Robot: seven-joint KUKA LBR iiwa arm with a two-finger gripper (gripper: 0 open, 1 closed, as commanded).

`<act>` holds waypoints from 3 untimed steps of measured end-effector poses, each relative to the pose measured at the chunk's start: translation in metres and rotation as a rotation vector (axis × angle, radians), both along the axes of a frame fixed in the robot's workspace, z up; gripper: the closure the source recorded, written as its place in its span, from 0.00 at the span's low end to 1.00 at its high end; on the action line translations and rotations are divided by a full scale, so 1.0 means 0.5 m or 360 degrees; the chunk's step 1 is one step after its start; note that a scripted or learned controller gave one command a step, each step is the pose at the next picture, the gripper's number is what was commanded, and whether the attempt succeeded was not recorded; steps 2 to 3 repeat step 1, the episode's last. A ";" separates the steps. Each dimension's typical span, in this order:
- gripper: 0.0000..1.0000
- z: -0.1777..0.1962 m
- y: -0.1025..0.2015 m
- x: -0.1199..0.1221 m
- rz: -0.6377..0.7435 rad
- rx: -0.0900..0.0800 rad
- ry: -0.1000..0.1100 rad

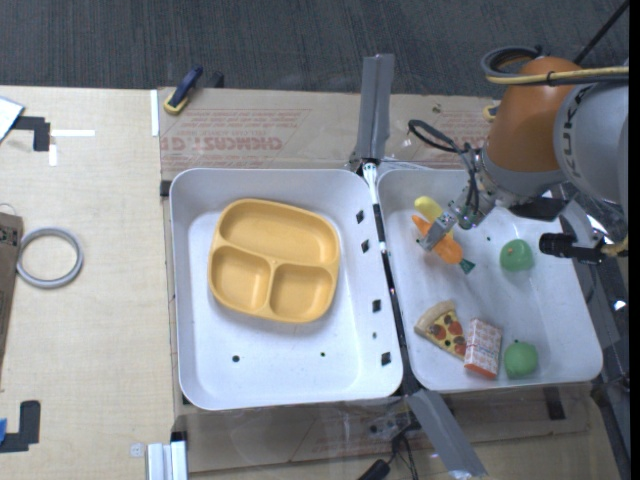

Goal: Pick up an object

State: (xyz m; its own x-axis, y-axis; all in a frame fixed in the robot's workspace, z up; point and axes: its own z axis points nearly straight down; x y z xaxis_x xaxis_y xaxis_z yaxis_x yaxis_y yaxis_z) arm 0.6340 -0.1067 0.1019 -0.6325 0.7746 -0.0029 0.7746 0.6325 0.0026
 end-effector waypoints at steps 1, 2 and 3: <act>1.00 0.180 0.151 -0.043 -0.0134 0.0000 0.0004; 1.00 0.180 0.151 -0.043 -0.0134 0.0000 0.0004; 1.00 0.180 0.151 -0.043 -0.0134 0.0000 0.0004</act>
